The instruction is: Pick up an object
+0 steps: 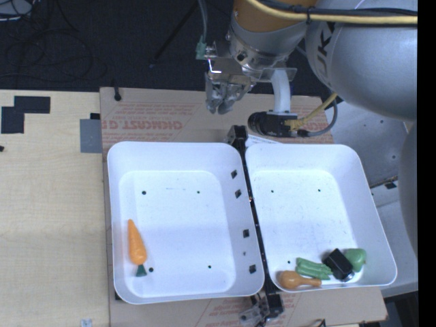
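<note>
**Gripper raised beyond the bins, nothing visibly held**

Gripper (221, 103) sits beyond the far edge of the left bin (122, 157), over the brown cardboard sheet (157, 118), just past the divider (244, 203) where the two bins meet. Whether it is open or closed cannot be told at this angle. No object is seen in it. Arm (361, 39) enters from the right; orange band (262, 9) directly above the wrist.

Left bin: one toy carrot (137, 244), orange with a dark green stem, lying near the bin's front-left corner, stem end toward the front wall.

Right bin (368, 182): four items clustered in its front-right corner. Green bean pod (313, 269) beside a black block (338, 263); a green rounded piece (356, 256) on the far side of the block, against the bin wall; an orange pear-shaped toy (298, 280) just in front of the bean pod, at the front wall.

All items lie well apart from the gripper.

Counter (48, 203): light wood, left of the left bin.
</note>
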Available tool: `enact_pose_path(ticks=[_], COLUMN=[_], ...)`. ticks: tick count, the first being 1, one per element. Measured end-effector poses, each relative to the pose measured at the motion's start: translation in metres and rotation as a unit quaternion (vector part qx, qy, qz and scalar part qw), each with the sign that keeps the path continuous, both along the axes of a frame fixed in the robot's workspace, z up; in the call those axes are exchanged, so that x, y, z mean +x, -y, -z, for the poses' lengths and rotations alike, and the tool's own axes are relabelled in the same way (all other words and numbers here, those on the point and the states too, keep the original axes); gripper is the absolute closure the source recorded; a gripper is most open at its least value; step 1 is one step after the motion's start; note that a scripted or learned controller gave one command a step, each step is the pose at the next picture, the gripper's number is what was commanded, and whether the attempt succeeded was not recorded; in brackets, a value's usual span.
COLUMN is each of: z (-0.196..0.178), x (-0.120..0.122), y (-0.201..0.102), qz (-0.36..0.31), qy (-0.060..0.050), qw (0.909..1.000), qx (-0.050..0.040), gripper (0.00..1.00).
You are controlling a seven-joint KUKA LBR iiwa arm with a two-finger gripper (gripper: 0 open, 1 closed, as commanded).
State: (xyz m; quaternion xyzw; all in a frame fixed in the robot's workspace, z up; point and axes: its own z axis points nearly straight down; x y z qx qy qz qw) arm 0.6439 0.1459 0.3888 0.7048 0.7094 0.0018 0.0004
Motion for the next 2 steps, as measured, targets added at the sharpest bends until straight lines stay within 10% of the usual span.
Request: enact_pose_path(ticks=[1,2], z=[-0.011,-0.039], x=[-0.028,-0.073], y=[0.041,-0.026], qz=[0.004,0.0], qy=[-0.004,-0.003], qw=[1.0,1.0], qx=[-0.0016,-0.0006], gripper=[1.0,1.0])
